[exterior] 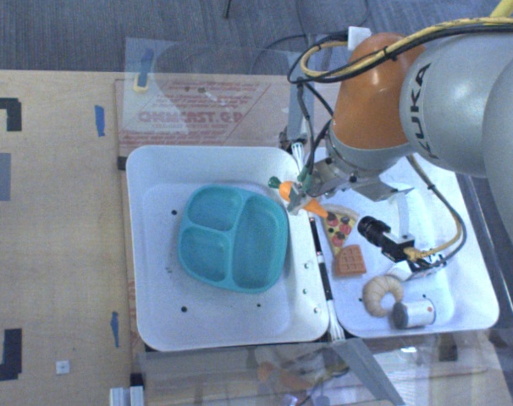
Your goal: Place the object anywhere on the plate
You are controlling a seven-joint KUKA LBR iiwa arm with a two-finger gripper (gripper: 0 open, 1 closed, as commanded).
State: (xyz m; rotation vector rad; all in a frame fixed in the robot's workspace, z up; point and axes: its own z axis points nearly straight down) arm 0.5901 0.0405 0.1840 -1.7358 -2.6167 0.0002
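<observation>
"Camera view from above the bench: can you make out what the claw (300,194) is doing?"

"It hangs right over the wall where the two white bins meet, by the upper right edge of the teal plate (234,237). A small orange toy carrot (285,191) with a green top sits hard against its tip. Whether the claw is pinched on the carrot or only touching it, I cannot tell. The wrist crowds that spot."

"So where is the carrot against the plate?"

"Just beside the plate's right rim, on the left bin (142,227) side of the divide. The plate has three compartments and lies in the middle of that bin."

"And the right bin (485,307)?"

"A pizza slice (339,224) lies just below the claw, with a square brown waffle (350,261) under that. Nearer the front wall are a croissant (382,293) and a grey-and-white cylinder (413,313), lying side by side."

"Anything to read?"

"Black lettering (419,100) runs up the grey arm (472,74), next to the orange band (371,91). It looks like KUKA, though the first letter is half lost at this slant. Behind the bins a clear sheet (197,112) carries red print inside a red outline, too faint for me to read."
</observation>
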